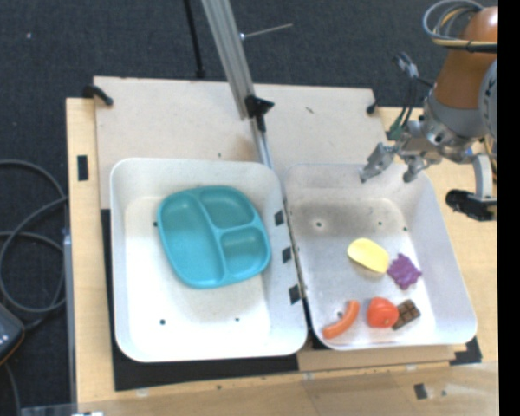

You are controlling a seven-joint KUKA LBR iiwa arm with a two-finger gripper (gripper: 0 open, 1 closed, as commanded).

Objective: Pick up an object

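Observation:
In the right bin [329, 219] lie a yellow oval piece [367, 255], a purple knobbly piece [404, 270], a red tomato-like ball [381, 313], an orange carrot-like piece [341, 319] and a small brown block [406, 314]. My gripper [387, 168] hangs above the bin's far right corner, well away from those pieces, which sit toward the near right. Its two fingers stand apart with nothing between them, so it is open.
The left bin [130, 232] holds a teal divided plate [215, 235]. A slanted metal pole [230, 46] rises behind the bins, ending near their shared far edge. Cables lie on the floor at left.

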